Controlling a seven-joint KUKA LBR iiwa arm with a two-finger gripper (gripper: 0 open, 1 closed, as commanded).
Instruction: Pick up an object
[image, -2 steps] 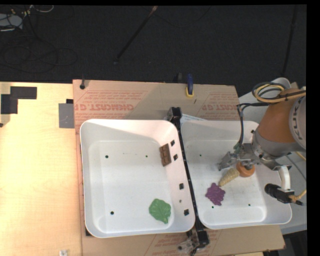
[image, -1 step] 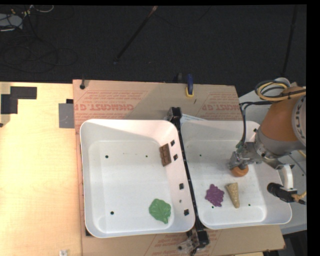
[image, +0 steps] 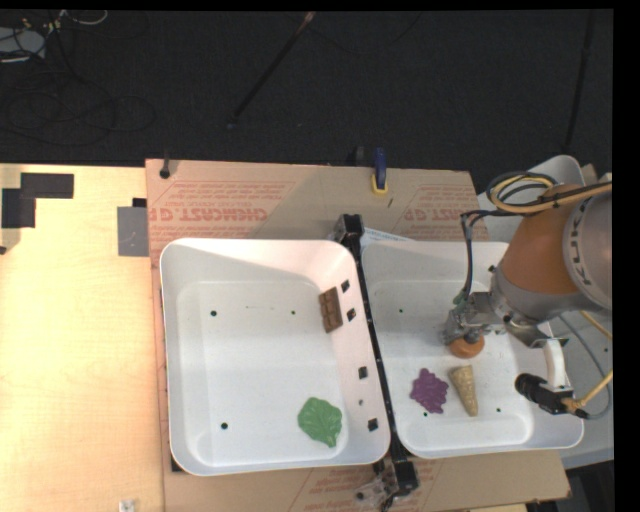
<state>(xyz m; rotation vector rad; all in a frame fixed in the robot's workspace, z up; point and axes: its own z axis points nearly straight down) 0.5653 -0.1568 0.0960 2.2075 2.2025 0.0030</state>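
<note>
Well left of the purple cluster (image: 430, 390), over in the left bin (image: 190, 300): green lump (image: 320, 421) and brown block (image: 329, 309). Just right of the cluster: tan cone (image: 464, 388); up and right, orange object (image: 465, 348), likely the target, directly beneath the gripper (image: 466, 326) lowered for a grasp. Cannot tell whether clamped or released

bench brightly lit | white bins (image: 200, 270) slightly glaring | background dark | mildly soft focus
</note>
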